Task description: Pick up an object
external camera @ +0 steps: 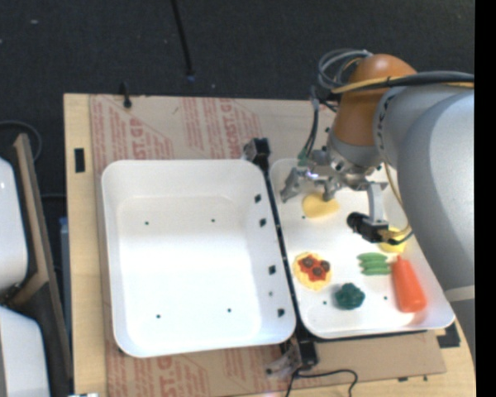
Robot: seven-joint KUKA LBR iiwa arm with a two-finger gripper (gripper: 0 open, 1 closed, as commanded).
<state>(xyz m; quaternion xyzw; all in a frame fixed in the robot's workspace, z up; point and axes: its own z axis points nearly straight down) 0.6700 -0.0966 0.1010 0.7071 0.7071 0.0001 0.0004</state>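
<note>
Risk lay in the gripper [314,185], fingers apart above the pale yellow piece [319,208], skidding it against the right bin's wall [283,230].

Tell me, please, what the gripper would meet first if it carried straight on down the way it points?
Most likely the pale yellow object lying just under the gripper in the right bin; depth is hard to judge from this slanted view.
</note>
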